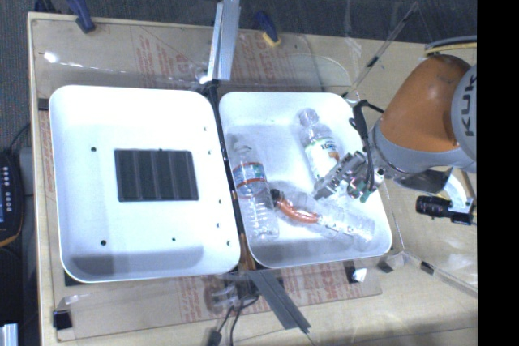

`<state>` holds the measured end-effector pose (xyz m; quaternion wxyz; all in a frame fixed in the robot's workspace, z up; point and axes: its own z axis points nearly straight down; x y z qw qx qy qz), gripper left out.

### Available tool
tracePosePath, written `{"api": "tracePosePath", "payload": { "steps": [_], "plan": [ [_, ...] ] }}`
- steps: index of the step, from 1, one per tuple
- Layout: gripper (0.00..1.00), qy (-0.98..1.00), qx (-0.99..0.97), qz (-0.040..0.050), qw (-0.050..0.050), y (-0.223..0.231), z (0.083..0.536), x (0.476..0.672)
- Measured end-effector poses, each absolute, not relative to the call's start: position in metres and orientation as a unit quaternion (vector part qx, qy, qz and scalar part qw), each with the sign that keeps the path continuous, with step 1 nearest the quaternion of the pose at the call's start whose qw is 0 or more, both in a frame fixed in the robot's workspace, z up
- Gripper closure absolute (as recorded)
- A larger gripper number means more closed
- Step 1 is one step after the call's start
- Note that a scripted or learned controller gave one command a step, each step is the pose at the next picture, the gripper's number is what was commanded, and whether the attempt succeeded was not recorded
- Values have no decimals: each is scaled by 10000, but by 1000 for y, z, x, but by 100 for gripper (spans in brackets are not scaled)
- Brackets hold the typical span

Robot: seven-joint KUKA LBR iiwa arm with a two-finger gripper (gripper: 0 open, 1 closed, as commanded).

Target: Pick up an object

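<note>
The right bin [280,105] holds a clear water bottle [253,197] lying along its left side. A second small bottle with a white label [318,147] lies near the back right. An orange-handled tool [292,211] and a clear plastic wrapper [350,223] rest near the front. My gripper [339,177] hangs low over the bin's right part, just below the labelled bottle and above the wrapper. Nothing shows between its fingers.
The left bin [73,126] has a dark ribbed rectangular block [156,174] at its middle. A metal divider post [223,40] stands between the bins at the back. Blue clamps [79,10] sit on the bench's far edge. The orange-banded arm [422,113] fills the right side.
</note>
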<state>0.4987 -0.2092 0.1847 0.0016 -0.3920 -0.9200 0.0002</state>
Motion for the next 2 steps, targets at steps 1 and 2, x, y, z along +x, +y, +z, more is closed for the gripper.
{"api": "tracePosePath", "payload": {
  "steps": [1, 2],
  "plan": [
    [0, -9199, -3922, 2, 13, -209, 185, 499],
    [0, -9087, -4175, 2, -8, -164, 231, 478]
  ]
}}
